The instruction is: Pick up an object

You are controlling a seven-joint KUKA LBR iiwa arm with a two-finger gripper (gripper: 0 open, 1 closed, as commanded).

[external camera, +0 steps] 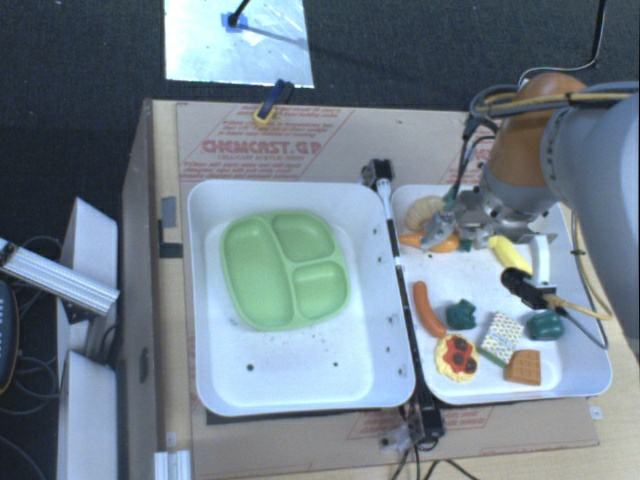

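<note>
My gripper [444, 226] is down in the far left part of the right bin [585, 368]. It hangs over a pale bread roll [422, 208] and an orange piece [440, 242], and it hides part of each. A yellow banana [508, 253] lies just to its right. Nearer the front are a red sausage [430, 309], a dark green piece [461, 314], a pizza slice [456, 357], a white patterned block [500, 337], a brown waffle piece [523, 368] and a green pepper [546, 325].
The left bin [230, 378] holds a green divided tray [285, 268]. A black-edged divider [398, 278] runs between the two bins. The grey arm with its orange band [530, 128] comes in over the far right corner.
</note>
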